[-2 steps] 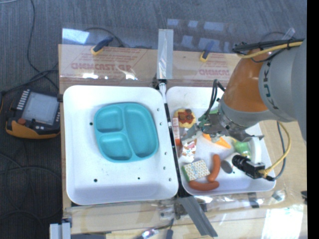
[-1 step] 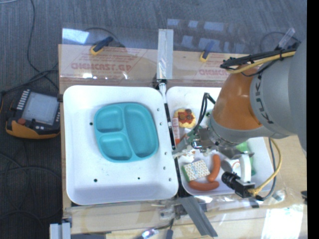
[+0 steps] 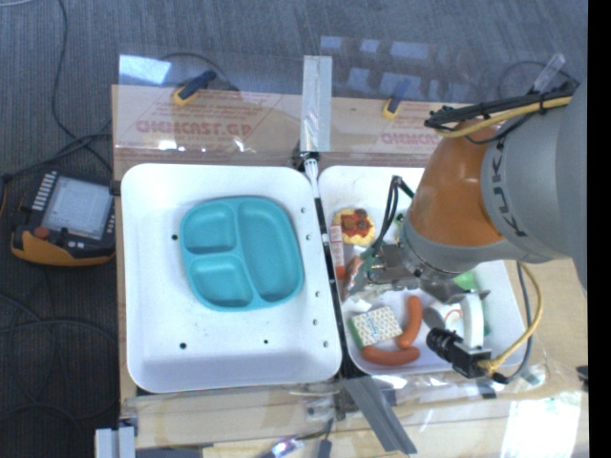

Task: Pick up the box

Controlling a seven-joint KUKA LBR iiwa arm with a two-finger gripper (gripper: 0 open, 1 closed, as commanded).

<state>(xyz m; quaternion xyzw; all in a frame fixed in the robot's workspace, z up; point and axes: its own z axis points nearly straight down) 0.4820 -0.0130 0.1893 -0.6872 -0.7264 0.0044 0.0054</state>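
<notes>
Arm (image 3: 496, 179): the grey body with its orange band reached in from the right and hung over the right bin, bent down so the wrist sat low above the clutter.
Left bin (image 3: 153, 342): it carried a teal divided plate (image 3: 241, 252), well apart from the work.
Right bin (image 3: 506, 284): it held the toy food and the target, crowded toward its left half.
Gripper (image 3: 387, 270): it sat low near the bin's left wall, just above and beside the box; whether the jaws stood open or closed, or had hold of anything, could not be told, since the wrist hid them.
Box (image 3: 376, 325): small, pale and patterned, it lay flat and skewed on the bin floor near the front, apart from the gripper.
Sausages: one (image 3: 412, 320) lay just right of the box, another (image 3: 389, 356) along its front edge.
Doing it well: probably shift toward the front, square to the skewed box, and descend clear of both sausages.
</notes>
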